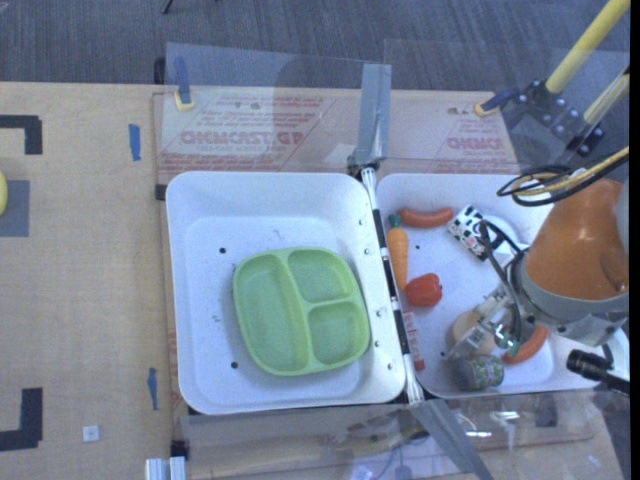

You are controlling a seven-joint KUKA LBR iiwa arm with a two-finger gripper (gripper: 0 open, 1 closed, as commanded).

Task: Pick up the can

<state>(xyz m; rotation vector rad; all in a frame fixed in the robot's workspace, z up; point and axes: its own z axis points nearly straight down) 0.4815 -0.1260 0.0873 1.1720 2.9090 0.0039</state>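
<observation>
The can, a small grey-green cylinder, lies near the front wall of the right bin. My gripper hangs low in that bin, just behind and above the can, over a tan rounded item. The grey wrist with its orange band covers the bin's right side. I see nothing clearly held.
The right bin also holds a carrot, a red pepper, a sausage, a black-and-white item and a second sausage beside the can. A green divided plate sits in the left bin.
</observation>
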